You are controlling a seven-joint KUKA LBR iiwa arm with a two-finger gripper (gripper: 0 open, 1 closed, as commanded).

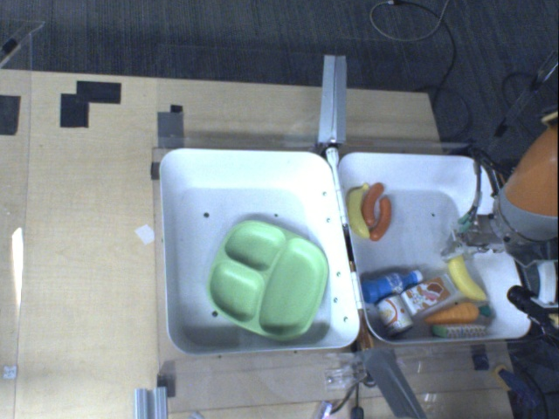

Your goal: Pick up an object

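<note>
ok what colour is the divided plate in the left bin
Light green, all over; the divided plate shows plainly in the camera view, lying in the left bin.

Green tray (269, 278): smooth, matt plastic look, lying in my left white bin (188, 234), itself smooth with soft sheen. Bench (79, 234) left of that bin: pale wood-grain, matt.

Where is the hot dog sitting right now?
The hot dog lies in the right bin, near its upper left corner, against a banana beside the wall dividing the bins, above the blue bottle.
</note>
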